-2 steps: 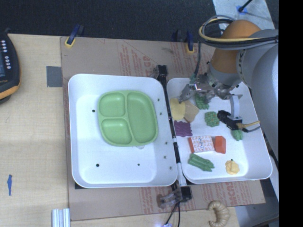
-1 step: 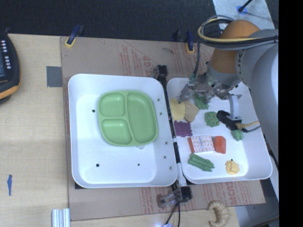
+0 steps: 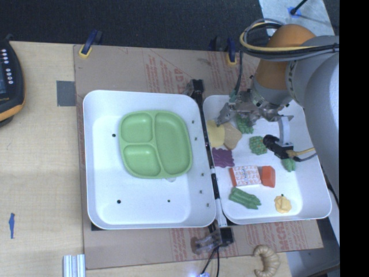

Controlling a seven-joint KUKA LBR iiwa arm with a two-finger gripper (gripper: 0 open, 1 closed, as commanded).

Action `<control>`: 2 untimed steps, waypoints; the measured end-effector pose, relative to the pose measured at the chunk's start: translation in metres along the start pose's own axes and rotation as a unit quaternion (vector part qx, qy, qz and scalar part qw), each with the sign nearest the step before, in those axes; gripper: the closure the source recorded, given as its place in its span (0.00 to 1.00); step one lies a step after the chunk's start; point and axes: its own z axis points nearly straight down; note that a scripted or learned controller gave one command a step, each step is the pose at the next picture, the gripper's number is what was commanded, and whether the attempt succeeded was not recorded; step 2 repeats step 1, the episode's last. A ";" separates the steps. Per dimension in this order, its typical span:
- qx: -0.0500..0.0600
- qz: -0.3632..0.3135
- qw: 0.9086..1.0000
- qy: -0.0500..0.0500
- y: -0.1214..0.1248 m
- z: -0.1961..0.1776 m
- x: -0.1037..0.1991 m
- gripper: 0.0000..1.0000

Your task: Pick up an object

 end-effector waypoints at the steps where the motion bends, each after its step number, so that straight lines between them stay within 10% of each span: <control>1: 0.002 0.001 1.000 0.001 -0.002 -0.005 0.000 0.00; 2: 0.002 0.001 1.000 0.001 -0.002 -0.005 0.000 0.00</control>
